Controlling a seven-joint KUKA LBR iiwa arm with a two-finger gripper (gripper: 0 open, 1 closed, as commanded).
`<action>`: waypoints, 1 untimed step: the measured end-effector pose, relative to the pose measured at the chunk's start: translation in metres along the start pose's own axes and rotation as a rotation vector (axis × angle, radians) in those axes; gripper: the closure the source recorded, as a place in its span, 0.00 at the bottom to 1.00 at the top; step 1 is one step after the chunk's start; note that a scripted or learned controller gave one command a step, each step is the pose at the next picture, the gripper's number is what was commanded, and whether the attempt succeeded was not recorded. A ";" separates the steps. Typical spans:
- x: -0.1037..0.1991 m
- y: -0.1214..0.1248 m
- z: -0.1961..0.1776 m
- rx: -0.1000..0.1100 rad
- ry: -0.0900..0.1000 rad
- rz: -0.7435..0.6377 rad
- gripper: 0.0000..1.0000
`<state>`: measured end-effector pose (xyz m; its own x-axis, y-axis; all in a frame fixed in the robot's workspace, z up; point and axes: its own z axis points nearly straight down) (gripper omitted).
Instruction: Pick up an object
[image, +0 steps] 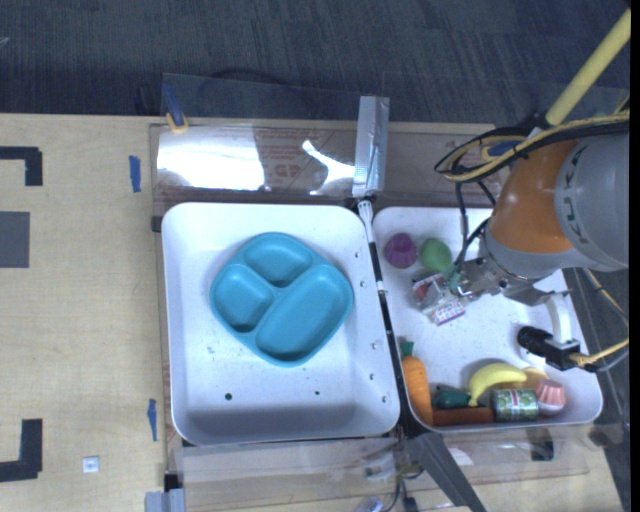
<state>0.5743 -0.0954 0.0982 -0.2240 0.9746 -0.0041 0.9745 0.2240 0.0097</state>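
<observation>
Camera view: the end effector (462, 283) is low in the right bin (500, 340), directly over a small red-and-white packet (438, 298); whether it is spread or closed on the packet cannot be told. Purple ball (401, 250) and green ball (436, 254) lie just beyond. Carrot (416, 385), banana (497, 377) and can (517, 403) line the near wall. Left bin (190, 330) holds a blue divided plate (283, 297).

No legible text; can (517, 403) label and small packet (446, 311) print too blurred to read.
</observation>
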 end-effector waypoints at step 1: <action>0.036 0.076 -0.088 0.005 0.002 0.185 1.00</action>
